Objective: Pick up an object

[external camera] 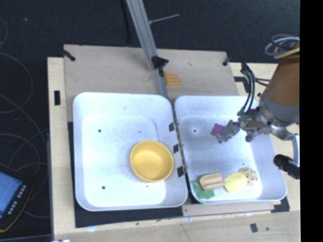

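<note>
Now the arm reaches in from the right over the right bin [262, 191]. Its gripper [225, 133] hangs low near a small purple thing [218, 129], which sits just beside the tips in the upper part of that bin. I cannot tell if the claw is grasping anything. Down by the near wall lie a tan block [211, 180], a yellow lump [234, 182] and a spotted piece [248, 174]. A yellow bowl [151, 160] sits in the left bin [101, 115].

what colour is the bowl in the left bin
Yellow; the bowl shows plainly in the camera view.
</note>
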